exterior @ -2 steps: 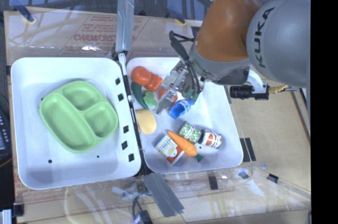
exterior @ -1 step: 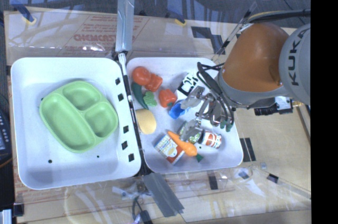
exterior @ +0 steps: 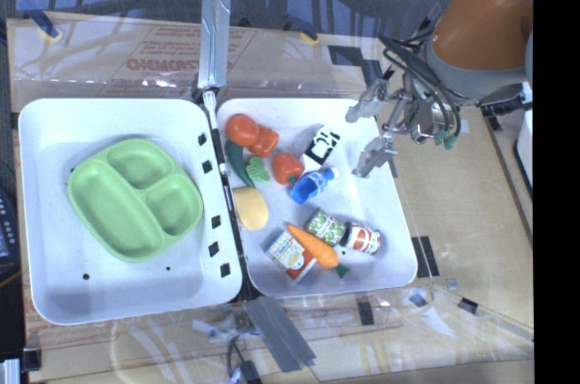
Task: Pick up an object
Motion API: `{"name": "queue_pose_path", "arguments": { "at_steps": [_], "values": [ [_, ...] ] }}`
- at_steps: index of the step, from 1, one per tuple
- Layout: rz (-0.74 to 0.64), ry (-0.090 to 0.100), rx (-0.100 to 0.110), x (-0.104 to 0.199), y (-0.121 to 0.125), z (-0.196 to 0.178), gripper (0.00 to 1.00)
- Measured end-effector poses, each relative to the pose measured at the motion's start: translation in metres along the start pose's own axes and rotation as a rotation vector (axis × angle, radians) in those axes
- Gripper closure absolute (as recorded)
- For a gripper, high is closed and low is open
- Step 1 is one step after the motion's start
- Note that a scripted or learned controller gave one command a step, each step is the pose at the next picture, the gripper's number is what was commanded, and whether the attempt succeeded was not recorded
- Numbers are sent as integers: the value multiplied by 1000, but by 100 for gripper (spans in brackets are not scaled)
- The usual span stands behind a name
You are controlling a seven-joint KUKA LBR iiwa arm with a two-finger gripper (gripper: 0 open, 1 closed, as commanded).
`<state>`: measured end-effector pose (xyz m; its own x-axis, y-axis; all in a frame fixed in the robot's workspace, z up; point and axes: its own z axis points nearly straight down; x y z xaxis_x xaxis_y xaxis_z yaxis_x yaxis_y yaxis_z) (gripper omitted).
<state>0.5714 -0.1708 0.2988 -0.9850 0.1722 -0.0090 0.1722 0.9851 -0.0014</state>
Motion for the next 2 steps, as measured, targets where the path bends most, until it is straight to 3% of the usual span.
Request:
{"name": "queue_pose_path", "arguments": {
  "at_steps": [1, 2],
  "values": [
    [-18, 2, 0, -42, -26, 9, 0],
    [-87, 11, -2, 51, 21, 91, 0]
  ]
}}
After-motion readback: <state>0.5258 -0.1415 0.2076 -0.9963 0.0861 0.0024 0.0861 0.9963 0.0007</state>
